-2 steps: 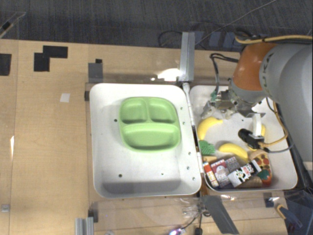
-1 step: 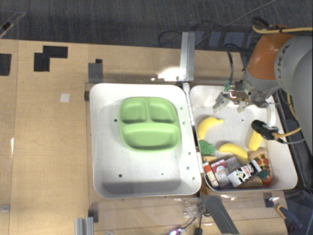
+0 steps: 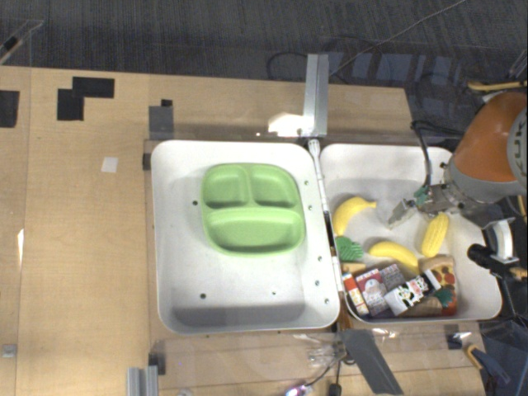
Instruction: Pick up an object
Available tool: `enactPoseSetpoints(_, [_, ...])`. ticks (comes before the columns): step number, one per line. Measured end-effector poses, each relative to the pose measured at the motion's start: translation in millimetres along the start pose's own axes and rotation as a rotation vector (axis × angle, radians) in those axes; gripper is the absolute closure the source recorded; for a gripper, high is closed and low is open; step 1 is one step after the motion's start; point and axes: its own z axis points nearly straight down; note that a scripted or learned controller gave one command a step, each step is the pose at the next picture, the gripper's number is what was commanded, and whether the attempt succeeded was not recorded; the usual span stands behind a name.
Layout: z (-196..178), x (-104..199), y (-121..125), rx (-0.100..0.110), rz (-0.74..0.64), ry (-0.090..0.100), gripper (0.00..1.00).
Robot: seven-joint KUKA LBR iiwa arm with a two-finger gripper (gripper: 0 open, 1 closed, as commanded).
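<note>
The right bin point(image 3: 487, 304) holds the objects to pick from. A yellow banana point(image 3: 352, 213) lies at its left side. A second banana point(image 3: 394, 255) lies in the middle. A corn cob point(image 3: 435, 234) stands on end to the right. A green toy point(image 3: 348, 249) and several printed packages point(image 3: 402, 290) lie along the front. My gripper point(image 3: 417, 207) is low over the middle of this bin, between the first banana and the corn cob's top end. It is open, with one grey finger point(image 3: 402, 211) pointing down-left and nothing between the fingers.
The left bin point(image 3: 177, 304) holds a green divided plate point(image 3: 252, 207). A metal divider point(image 3: 316, 97) runs between the bins. The arm's grey body with its orange band point(image 3: 488, 148) hangs over the right bin's right rim. Cables trail behind it.
</note>
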Motion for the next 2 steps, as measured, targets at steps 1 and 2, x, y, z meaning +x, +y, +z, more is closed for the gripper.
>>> enactPoseSetpoints(1, [3.6, -1.1, 77.1, 0.004, 0.066, -0.005, 0.0])
enactPoseSetpoints(2, [3.6, -1.3, 77.0, 0.004, 0.066, -0.005, 0.0])
